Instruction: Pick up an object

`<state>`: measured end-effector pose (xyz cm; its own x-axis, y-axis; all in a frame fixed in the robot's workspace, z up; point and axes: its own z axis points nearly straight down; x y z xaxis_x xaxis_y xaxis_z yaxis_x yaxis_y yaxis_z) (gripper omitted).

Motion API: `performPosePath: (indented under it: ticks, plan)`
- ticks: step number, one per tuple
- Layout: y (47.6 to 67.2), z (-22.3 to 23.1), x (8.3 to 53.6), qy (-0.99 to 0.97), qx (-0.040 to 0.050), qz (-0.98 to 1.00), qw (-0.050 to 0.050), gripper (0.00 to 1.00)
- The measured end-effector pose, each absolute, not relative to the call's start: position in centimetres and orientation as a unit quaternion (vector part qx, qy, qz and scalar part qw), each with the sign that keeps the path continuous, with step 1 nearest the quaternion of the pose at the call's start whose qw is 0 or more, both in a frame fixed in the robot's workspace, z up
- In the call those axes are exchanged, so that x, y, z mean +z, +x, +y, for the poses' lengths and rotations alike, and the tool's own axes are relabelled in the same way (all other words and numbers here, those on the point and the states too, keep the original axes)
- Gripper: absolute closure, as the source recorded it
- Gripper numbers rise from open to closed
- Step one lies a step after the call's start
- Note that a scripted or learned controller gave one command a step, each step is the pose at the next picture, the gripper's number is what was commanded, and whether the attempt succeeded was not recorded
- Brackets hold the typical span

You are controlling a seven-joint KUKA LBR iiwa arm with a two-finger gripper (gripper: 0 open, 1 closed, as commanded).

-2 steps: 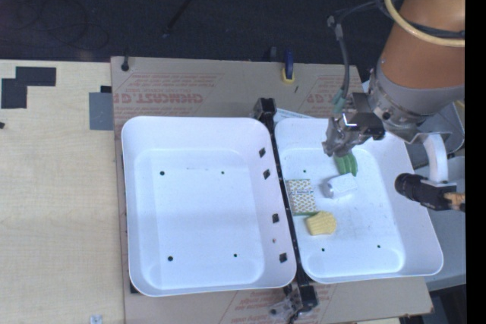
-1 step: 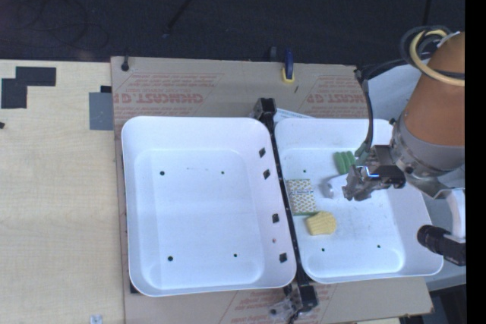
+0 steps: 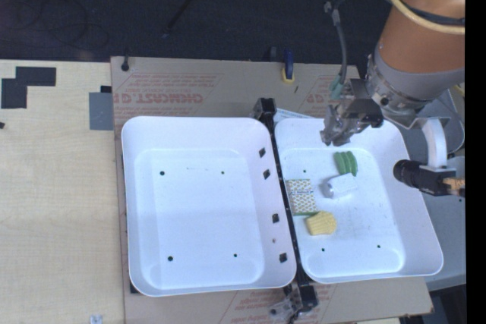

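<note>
On my left, the left bin offers no target. Across the divider, a patterned packet, yellow piece, white block and green pod cluster mid-bin, within reach. Above them hangs my gripper, carrying nothing.

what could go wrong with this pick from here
1. The green object, white block, patterned packet and yellow piece lie close together in the right bin, so a descent may nudge a neighbour or catch two.
2. The gripper hangs near the bin's far rim, above the green object; a slightly off descent might clip the wall.
3. The packet lies by the divider, leaving little finger room.
</note>
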<state>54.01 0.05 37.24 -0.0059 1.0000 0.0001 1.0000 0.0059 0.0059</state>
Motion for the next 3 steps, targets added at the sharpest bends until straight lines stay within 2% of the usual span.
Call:
performPosePath:
  ticks: [1, 2, 3]
  plan:
    - [48.2, -4.5, 32.3, 0.709, -0.0037, 0.705, -0.004, 1.0]
    - [52.9, -3.3, 35.7, 0.706, 0.0005, 0.708, 0.001, 1.0]
    - [51.8, -8.9, 24.2, 0.709, -0.005, 0.705, -0.005, 1.0]
